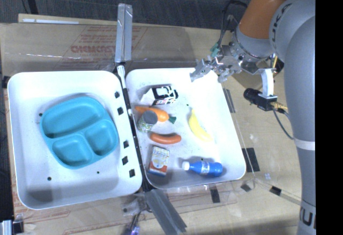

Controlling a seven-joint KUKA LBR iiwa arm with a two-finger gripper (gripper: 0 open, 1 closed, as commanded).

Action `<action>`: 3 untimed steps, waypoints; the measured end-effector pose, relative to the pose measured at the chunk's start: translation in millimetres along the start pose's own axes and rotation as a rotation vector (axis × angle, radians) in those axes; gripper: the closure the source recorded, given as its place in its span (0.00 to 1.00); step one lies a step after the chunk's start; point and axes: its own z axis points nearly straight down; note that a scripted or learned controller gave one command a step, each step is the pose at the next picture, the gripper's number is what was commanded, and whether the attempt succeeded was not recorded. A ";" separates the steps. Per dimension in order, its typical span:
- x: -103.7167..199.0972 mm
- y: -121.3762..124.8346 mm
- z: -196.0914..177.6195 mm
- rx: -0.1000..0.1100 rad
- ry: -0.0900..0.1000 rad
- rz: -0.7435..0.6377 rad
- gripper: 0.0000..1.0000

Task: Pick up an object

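The right bin (231, 121) holds several small objects. A black and white item (163, 94) lies at the back. In front of it are an orange carrot (154, 116) and a red sausage (166, 138). A yellow banana (199, 127) lies toward the right wall. A small juice carton (158, 160) and a blue bottle (204, 167) on its side lie at the front. My gripper (201, 71) hangs over the bin's back right rim, above and apart from every object, and I see nothing in it.
The left bin (21, 121) holds a blue divided plate (79, 131). A grey divider post (124, 32) stands at the back between the bins. My arm (268, 19) comes in from the right, with a cable and a black part (260, 98) hanging beside the right bin.
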 end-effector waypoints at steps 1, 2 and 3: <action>-16.4 -35.7 83.3 0.000 -0.001 -0.005 0.00; -19.0 -69.9 137.7 -0.002 0.000 -0.078 0.00; -19.0 -69.7 127.6 -0.001 0.000 -0.083 1.00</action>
